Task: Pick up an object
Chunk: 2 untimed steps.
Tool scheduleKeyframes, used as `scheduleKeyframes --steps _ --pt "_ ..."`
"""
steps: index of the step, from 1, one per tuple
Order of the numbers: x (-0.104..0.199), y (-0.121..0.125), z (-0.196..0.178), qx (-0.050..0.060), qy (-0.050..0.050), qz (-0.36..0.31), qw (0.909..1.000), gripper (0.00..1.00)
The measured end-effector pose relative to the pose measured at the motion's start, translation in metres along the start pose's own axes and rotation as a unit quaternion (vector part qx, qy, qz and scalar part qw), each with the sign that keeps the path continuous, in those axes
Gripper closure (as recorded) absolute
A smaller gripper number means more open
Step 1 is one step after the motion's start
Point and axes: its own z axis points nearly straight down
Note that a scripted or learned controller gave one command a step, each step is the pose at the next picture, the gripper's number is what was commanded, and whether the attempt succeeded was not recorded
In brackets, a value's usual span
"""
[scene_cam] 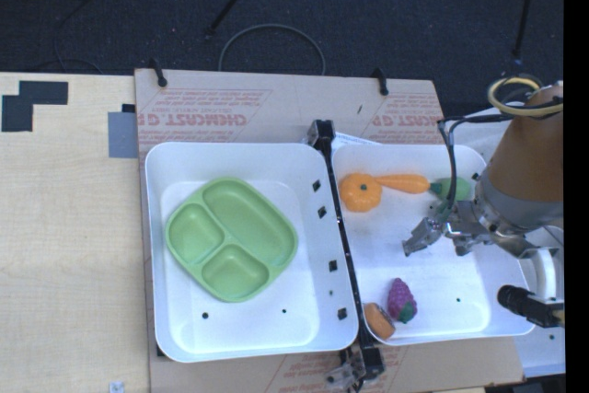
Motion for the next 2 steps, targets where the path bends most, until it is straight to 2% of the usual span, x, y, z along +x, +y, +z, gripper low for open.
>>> scheduleKeyframes --steps 2 --pt "0.004 0.001 0.098 0.000 0.000 0.000 1.0000 0.00"
